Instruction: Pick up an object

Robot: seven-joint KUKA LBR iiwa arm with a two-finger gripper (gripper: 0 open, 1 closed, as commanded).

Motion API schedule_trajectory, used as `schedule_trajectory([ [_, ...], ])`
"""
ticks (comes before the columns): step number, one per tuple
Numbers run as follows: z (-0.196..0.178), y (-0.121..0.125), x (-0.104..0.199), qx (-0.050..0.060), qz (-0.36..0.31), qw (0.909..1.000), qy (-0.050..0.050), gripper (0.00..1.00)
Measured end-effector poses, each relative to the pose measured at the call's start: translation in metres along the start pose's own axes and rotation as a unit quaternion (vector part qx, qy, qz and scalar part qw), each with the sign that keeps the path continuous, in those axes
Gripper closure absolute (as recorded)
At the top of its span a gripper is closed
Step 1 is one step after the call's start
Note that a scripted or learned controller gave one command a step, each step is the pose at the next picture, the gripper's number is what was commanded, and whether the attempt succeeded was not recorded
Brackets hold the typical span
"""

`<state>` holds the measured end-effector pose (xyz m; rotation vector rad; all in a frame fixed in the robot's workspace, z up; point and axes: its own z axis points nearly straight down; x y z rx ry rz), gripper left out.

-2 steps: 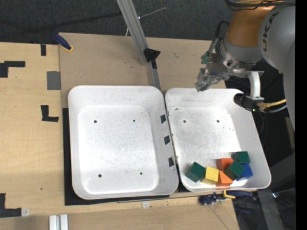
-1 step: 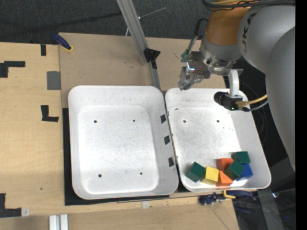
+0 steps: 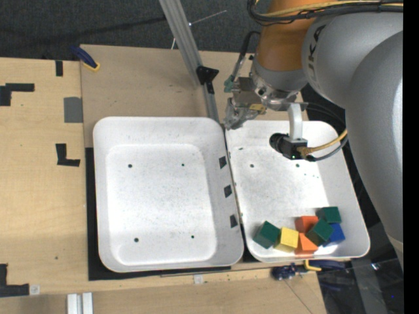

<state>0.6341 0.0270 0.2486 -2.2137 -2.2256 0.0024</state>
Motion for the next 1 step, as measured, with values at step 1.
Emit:
schedule_trajectory([
  [1,-0.0018,-0.0024,0.0468,-0.001,0.0,1.0,0.0,1.0],
])
